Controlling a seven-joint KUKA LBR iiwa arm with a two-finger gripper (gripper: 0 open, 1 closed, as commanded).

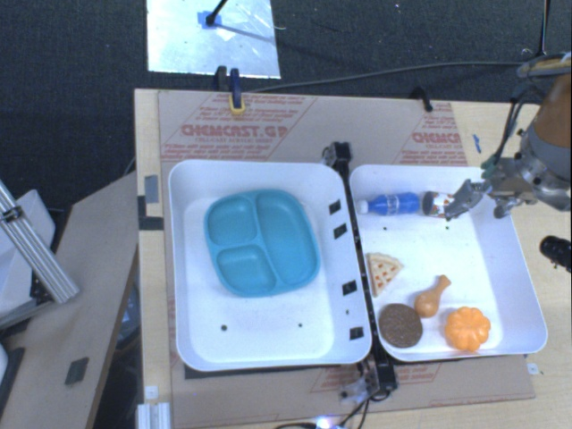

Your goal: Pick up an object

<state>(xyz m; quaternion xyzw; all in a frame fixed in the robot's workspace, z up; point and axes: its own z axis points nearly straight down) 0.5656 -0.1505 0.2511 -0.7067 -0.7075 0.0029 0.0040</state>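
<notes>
One claw (480, 197) at blue bottle's (395, 205) dark end; finger state unclear; arm cut off right.

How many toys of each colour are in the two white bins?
Blue: 2, the divided plate and the bottle
Orange: 1, the pumpkin
Tan: 2, the drumstick and the pizza slice
Brown: 1, the round patty
Total: 6

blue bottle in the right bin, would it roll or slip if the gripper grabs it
The blue bottle lies on its side, so a nudge would probably roll it across the right bin. It looks smooth and round, so it may slip. The gripper sits by its dark end.
</notes>
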